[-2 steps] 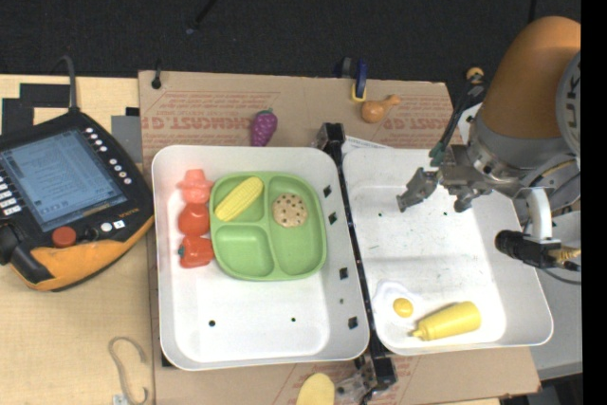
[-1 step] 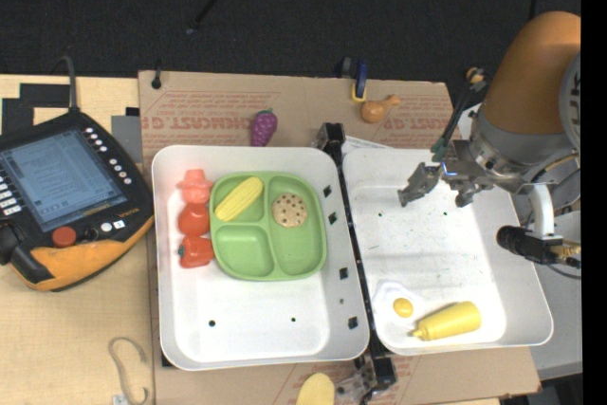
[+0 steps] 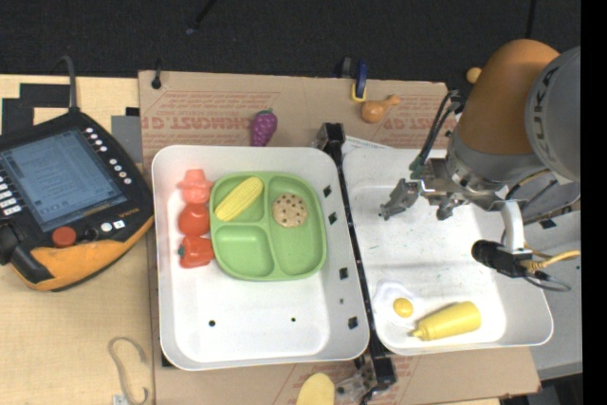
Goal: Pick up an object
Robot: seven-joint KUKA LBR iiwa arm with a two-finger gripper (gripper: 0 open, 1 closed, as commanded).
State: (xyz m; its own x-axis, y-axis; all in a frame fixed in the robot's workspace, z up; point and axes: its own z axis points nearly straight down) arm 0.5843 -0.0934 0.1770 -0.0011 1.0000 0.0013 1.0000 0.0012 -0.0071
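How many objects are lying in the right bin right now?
2. A fried egg sits near the front left corner of the right bin, and a yellow bottle lies beside it to the right. The arm may hide others.

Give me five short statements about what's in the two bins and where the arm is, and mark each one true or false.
1. The green divided plate sits in the left bin. True.
2. The corn cob lies in the right bin. False: it lies in a compartment of the green divided plate.
3. The yellow squeeze bottle lies in the right bin, beside the fried egg. True.
4. The cookie lies on the bare cardboard. False: it sits in a plate compartment.
5. The gripper is over the left bin. False: it is over the right bin.
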